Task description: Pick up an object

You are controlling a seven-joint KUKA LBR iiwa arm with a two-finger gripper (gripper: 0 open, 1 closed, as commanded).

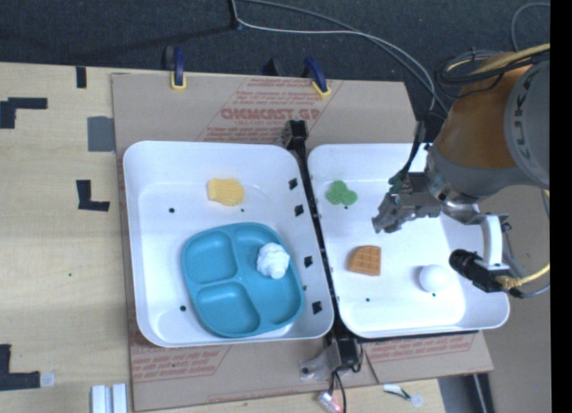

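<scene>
The gripper (390,217) hangs low over the right bin (353,313) at centre-right, whether clenched or released I cannot tell; probably lining up a pick, with the waffle piece (365,260) just below-left and the green piece (340,194) to its left.

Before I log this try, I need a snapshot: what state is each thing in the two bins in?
Blue divided plate: flat in the left bin, bearing a white lump.
White lump: on the plate's upper right section.
Yellow piece: loose on the left bin floor.
Green piece: loose, right bin.
Waffle piece: flat, right bin.
White ball: loose, right bin.
Gripper: over the right bin, nothing seen held.
</scene>
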